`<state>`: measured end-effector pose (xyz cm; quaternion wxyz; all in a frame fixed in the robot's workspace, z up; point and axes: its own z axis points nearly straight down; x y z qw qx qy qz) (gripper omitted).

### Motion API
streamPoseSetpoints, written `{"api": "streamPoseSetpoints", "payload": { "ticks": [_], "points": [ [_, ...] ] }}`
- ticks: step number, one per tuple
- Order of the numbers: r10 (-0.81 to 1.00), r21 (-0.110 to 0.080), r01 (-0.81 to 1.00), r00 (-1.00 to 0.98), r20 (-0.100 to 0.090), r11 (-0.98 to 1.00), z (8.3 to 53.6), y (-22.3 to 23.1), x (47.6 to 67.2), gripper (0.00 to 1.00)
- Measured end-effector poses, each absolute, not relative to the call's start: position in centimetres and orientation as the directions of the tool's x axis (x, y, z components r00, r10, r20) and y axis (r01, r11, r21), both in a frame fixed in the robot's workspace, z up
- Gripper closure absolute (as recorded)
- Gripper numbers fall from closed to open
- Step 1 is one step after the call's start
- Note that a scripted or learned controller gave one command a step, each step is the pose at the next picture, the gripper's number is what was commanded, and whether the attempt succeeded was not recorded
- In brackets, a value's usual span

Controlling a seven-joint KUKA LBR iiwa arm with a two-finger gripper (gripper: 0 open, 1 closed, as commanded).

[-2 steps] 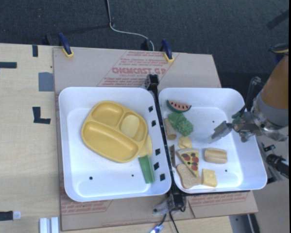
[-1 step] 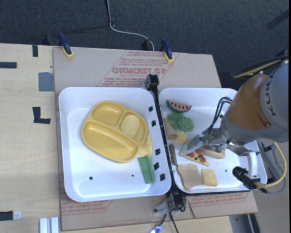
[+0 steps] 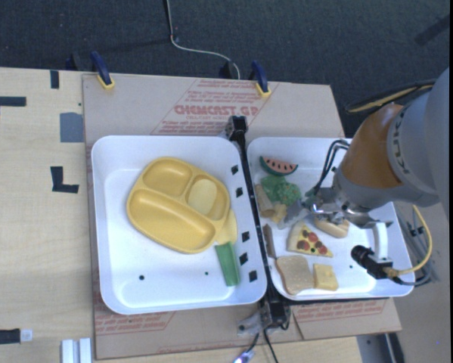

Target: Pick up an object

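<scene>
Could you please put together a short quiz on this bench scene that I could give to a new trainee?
1. True or false: the yellow plate lies in the left bin.
2. Which item lies nearest the watermelon slice? A) the broccoli B) the green stick C) the bread slice
3. Fill in: the pizza slice lies in the ____ bin.

Key
1. True; it has three compartments and rests on the bin's floor.
2. A; the broccoli sits just below the watermelon in the right bin.
3. Right; the tool is over the food there.
</scene>
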<state>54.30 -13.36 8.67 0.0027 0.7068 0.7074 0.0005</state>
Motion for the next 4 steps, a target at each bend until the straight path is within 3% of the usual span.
{"api": "streamPoseSetpoints", "payload": {
  "ticks": [1,2,3,4],
  "points": [
    [1.0,0.01,1.0,-0.003,-0.005,0.004,8.8,-9.7,58.9,0.0],
    [1.0,0.01,1.0,0.0,-0.005,0.0,8.8,-16.8,61.3,0.0],
    [1.0,0.011,1.0,0.008,-0.014,-0.007,8.9,-15.6,62.8,0.0],
    [1.0,0.008,1.0,-0.001,-0.007,0.001,8.8,-10.3,58.7,0.0]
  ]
}}
